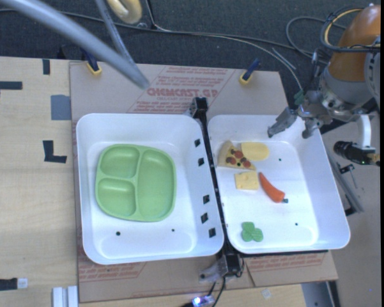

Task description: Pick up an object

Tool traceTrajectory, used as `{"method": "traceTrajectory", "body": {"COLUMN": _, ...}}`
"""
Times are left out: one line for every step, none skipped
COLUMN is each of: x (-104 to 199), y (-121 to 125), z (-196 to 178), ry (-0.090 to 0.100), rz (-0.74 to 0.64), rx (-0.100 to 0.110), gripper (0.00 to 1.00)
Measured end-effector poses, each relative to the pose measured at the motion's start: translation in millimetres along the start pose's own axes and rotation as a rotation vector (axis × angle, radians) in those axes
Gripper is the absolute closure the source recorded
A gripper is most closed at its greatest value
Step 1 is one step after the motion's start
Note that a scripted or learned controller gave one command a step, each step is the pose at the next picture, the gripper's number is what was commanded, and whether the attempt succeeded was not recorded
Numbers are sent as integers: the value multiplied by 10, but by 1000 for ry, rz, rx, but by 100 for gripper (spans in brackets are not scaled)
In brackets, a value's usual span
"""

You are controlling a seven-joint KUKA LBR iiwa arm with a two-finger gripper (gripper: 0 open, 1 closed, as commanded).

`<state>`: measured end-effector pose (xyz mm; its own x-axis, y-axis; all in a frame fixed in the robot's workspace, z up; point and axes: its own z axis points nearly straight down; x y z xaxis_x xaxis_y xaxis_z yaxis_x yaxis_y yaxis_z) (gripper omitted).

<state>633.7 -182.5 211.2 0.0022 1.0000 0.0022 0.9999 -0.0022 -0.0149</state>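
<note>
Scanning left to right, you see:
Left bin [89, 171]: green plate [136, 182] lies in it.
Right bin [319, 203]: pizza [233, 157], lemon wedge [255, 150], cheese [246, 181], carrot [271, 188], green leaf [252, 233].
Claw [294, 126]: fingers spread wide, holding nothing, over the right bin's far rim.

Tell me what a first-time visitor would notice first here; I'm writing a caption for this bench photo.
The bright green divided plate stands out, lying flat in the left bin. Next come the small toy foods clustered in the right bin: a pizza slice, a cheese square, an orange carrot and a green piece nearer the front. The tool hangs over that bin's far right corner, above the food.
</note>
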Motion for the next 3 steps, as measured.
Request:
{"method": "traceTrajectory", "body": {"x": 5, "y": 29, "z": -88, "ry": -3, "rz": -4, "rx": -14, "gripper": 0}}
{"method": "traceTrajectory", "body": {"x": 23, "y": -21, "z": 361, "ry": -3, "rz": -3, "rx": -10, "gripper": 0}}
{"method": "traceTrajectory", "body": {"x": 56, "y": -46, "z": 1005, "ry": -3, "rz": -4, "rx": -8, "gripper": 0}}
